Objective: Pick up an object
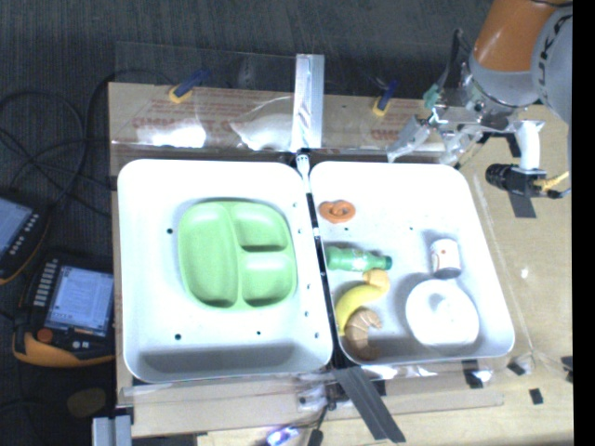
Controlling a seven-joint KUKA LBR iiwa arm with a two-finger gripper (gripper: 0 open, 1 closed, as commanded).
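My gripper (pixel 430 147) hangs over the back rim of the right bin (pixel 483 249), up at the far right, open with nothing between its fingers. Below it in that bin lie an orange ring-shaped toy (pixel 337 211), a green bottle (pixel 356 260) on its side, a yellow banana (pixel 356 299), and a brown rounded piece (pixel 363 324) against the banana. A small white cup with a red mark (pixel 445 255) stands beside a white round bowl (pixel 442 313). None of them touches the gripper.
The left bin (pixel 149 277) holds a green divided plate (pixel 237 254). A metal divider post (pixel 308 100) and clear plastic sheeting stand behind the bins. A black fitting (pixel 511 177) sits right of the right bin. Tablets and cables lie off the bench's left side.
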